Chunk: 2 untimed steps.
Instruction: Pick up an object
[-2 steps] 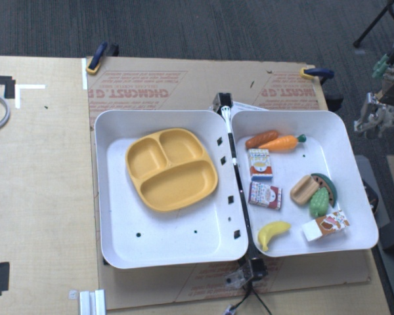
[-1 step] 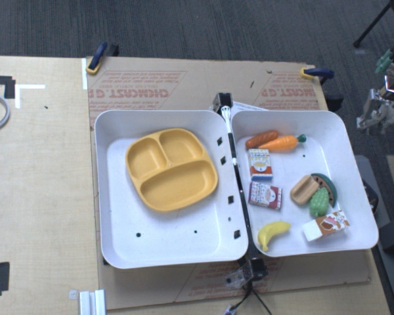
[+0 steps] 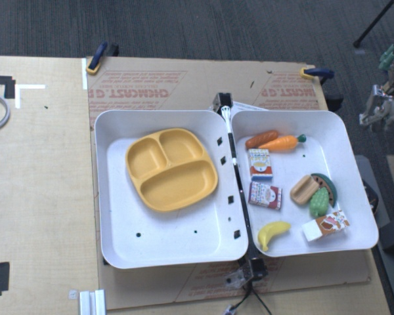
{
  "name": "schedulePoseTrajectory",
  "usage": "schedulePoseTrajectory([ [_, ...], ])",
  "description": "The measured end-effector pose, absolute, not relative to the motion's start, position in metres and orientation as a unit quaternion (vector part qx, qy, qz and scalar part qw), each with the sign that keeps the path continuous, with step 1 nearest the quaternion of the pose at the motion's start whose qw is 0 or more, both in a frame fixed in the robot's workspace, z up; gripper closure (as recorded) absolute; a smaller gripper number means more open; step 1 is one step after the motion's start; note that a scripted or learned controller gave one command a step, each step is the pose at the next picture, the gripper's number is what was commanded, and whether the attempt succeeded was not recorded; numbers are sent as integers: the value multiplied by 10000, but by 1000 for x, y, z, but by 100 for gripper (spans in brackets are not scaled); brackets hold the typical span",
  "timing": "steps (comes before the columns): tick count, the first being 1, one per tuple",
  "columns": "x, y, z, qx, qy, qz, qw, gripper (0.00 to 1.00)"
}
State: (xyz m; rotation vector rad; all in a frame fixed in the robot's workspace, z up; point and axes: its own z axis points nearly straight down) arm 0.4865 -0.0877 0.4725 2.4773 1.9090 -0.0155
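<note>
We cannot tell the end effector's [image 3: 379,107] state at the right edge. We favour the banana [image 3: 273,233], lower middle in the right bin [image 3: 354,176], apart from neighbours, approached straight down.

A robotics lab: clamped cardboard [image 3: 210,87] on a taped bench [image 3: 39,209], toy food.

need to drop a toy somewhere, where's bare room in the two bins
Left bin: bare floor below and right of the yellow plate. Right bin: crowded; small gaps right of the carrot and between banana and cartons.
</note>
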Motion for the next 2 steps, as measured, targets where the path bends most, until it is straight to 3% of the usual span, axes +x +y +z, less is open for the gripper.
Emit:
schedulePoseTrajectory([
  [2,489,-88,491,7903,6127,-60,88,100],
])
